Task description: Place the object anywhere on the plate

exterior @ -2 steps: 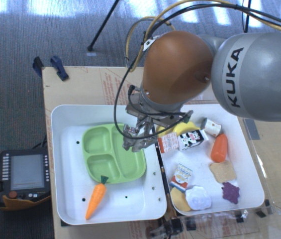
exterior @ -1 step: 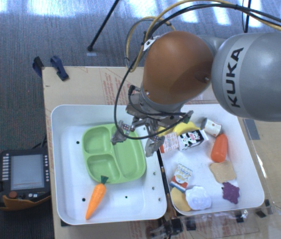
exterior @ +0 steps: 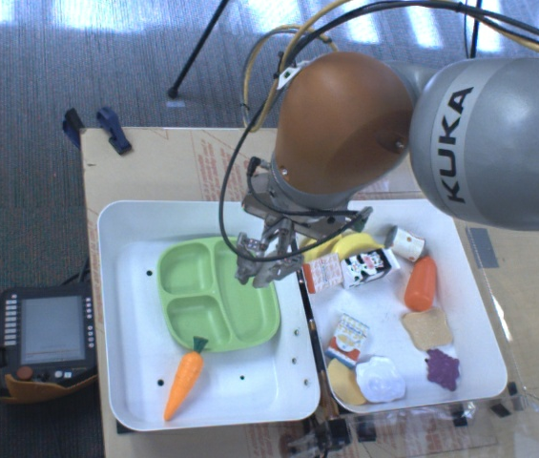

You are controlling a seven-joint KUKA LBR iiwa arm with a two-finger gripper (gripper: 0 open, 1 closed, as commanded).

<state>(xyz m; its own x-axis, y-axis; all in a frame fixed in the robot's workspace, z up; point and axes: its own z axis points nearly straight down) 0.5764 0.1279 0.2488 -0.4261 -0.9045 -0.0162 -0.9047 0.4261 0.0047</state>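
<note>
From my remote station I record a brown, cardboard-coloured desk (exterior: 155, 160) carrying two shallow white bins side by side, standing on a dark grey carpeted floor (exterior: 21, 74). Bright bands of light fall across the top of the view, and a thin black stand leg (exterior: 202, 41) slants down to the floor behind the desk. A blue clamp (exterior: 112, 130) grips the desk's far left corner, and a handheld control pendant (exterior: 48, 337) with a grey screen lies on the floor to the left. The grey arm (exterior: 484, 141) bears the word "KUKA" in black capitals; beneath its orange band (exterior: 341, 122) yellow and black cables loop upward. The left bin (exterior: 121, 256) holds a green compartmented plate (exterior: 214, 294) and, just beside the plate's near left corner, a toy carrot (exterior: 183, 380) lying on the bin floor, off the plate. The tool (exterior: 267, 256) hangs over the plate's right edge near the divide between the bins; I cannot tell how it is set, nor whether it carries anything. The right bin (exterior: 479, 284) holds a banana (exterior: 345, 246), a small milk carton (exterior: 366, 267) with a cow pattern, a red and white box (exterior: 324, 273) whose print is too small to read, an orange-red piece (exterior: 421, 284), a white cup (exterior: 406, 243), a slice of toast (exterior: 427, 330), a purple item (exterior: 443, 368), a white round item (exterior: 380, 382) and another small printed carton (exterior: 347, 340).
</note>
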